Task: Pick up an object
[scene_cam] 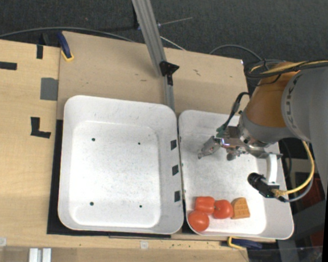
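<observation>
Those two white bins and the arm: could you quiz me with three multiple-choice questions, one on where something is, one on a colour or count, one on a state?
1. Where do the small objects lie?
A. near corner of the right bin
B. middle of the left bin
C. on the bench

2. How many red pieces sit beside the orange block?
A. one
B. three
C. five

3. What is the end effector doing?
A. gripping the orange block
B. lying in the left bin
C. standing over the right bin, apart from the objects

Answers:
1. A, the cluster sits at the right bin's near edge.
2. B, three red pieces are bunched left of the block.
3. C, it is above the bin's far half, the objects nearer the camera.
</observation>
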Motion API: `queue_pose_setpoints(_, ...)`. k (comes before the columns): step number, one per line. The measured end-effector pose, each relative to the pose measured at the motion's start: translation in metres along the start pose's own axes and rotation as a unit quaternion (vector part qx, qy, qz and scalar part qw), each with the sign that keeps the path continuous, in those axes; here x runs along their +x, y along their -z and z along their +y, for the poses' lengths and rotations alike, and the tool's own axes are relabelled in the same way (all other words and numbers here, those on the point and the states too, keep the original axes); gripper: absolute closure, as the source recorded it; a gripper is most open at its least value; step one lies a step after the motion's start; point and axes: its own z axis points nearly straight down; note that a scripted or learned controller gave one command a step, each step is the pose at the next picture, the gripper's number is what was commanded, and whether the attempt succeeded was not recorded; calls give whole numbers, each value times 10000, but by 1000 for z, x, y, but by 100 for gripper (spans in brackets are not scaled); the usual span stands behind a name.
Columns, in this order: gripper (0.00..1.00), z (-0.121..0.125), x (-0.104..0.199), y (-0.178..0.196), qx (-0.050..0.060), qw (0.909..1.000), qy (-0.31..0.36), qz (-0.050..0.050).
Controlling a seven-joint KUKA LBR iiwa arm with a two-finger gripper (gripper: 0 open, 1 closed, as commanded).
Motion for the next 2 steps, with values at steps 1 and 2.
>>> queue_pose_setpoints(1,0,0,0,-50,-37,10000,3,-9)
queue_pose_setpoints(2,100,0,1,-38,-37,10000,10,-2)
